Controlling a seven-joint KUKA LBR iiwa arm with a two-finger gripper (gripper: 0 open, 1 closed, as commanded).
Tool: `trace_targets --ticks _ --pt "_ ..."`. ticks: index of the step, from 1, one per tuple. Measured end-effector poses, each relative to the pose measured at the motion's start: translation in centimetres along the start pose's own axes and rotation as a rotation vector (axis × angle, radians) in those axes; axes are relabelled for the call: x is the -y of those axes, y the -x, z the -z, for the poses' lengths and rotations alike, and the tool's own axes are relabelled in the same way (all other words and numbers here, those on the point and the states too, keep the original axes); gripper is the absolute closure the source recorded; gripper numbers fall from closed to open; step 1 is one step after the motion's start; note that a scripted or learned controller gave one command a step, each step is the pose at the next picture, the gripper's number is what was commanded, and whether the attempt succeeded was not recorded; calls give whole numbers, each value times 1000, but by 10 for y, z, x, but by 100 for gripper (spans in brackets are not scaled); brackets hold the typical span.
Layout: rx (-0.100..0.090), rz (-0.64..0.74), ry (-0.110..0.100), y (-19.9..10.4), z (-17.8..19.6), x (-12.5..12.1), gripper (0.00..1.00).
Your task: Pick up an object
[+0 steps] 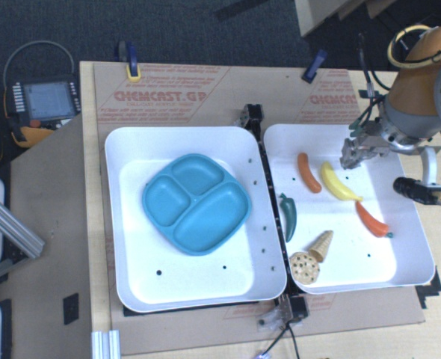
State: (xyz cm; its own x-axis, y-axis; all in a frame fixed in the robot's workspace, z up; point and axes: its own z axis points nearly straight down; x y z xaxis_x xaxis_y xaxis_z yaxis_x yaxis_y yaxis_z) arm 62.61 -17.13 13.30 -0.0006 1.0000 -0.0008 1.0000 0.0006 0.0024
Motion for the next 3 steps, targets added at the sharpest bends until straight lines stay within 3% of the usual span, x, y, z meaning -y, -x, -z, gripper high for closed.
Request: trace_targets --ticks 3 --pt "2 2 6 -11 145 1 100"
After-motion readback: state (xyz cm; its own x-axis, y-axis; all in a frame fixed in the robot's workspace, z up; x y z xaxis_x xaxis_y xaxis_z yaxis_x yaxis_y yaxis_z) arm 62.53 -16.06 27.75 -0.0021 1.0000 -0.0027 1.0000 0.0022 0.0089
